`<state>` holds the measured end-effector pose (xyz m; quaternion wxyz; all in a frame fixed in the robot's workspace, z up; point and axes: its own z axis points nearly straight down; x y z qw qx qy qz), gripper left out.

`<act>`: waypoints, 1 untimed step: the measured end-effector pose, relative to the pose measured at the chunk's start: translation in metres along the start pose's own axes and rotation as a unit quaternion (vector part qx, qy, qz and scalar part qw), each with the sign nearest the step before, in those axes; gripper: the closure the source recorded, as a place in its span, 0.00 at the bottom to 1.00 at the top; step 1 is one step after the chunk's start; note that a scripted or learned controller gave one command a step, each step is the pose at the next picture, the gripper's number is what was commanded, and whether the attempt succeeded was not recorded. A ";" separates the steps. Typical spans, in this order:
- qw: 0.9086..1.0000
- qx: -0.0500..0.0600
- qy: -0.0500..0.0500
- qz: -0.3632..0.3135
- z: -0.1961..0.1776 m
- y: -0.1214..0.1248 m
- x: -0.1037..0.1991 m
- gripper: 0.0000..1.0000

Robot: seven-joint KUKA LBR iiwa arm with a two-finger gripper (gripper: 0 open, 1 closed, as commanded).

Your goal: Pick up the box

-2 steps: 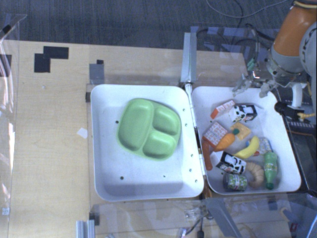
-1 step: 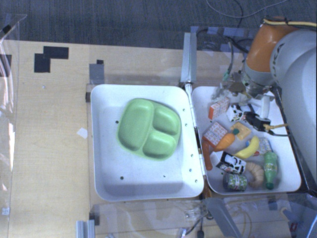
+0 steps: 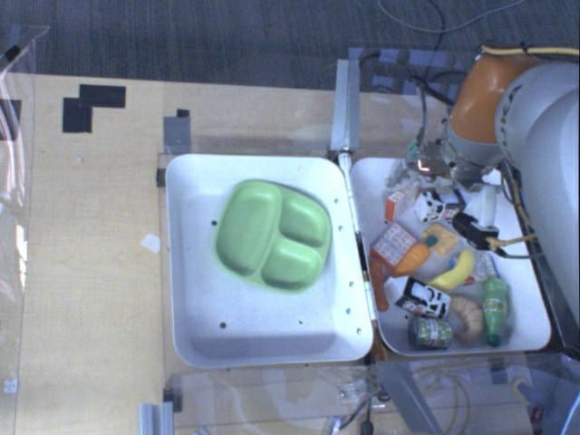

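Overhead view of a wooden table [image 3: 100, 270] bearing two white bins. The grey arm [image 3: 544, 134], with its orange band [image 3: 480, 89], reaches in from the right and hangs over the far end of the right bin [image 3: 535, 333]. The jaws [image 3: 433, 172] sit low among the clutter there; whether they are open or closed, or grip anything, cannot be told (cables and the wrist hide them). Just below and left of the jaws lies the box [image 3: 393, 242], small, with a red-and-white checked face, touching a carrot [image 3: 412, 257]. Nearer the camera from the jaws lie a banana [image 3: 456, 270], a black-and-white carton [image 3: 425, 298], a green bottle [image 3: 494, 308], a pastry [image 3: 468, 315] and a can [image 3: 430, 333]. Well to the left of the jaws, the left bin [image 3: 195, 333] holds a green divided tray [image 3: 272, 234].
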<state>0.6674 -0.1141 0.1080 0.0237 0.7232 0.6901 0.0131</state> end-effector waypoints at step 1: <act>0.999 0.003 0.008 0.041 -0.001 -0.037 -0.059 0.00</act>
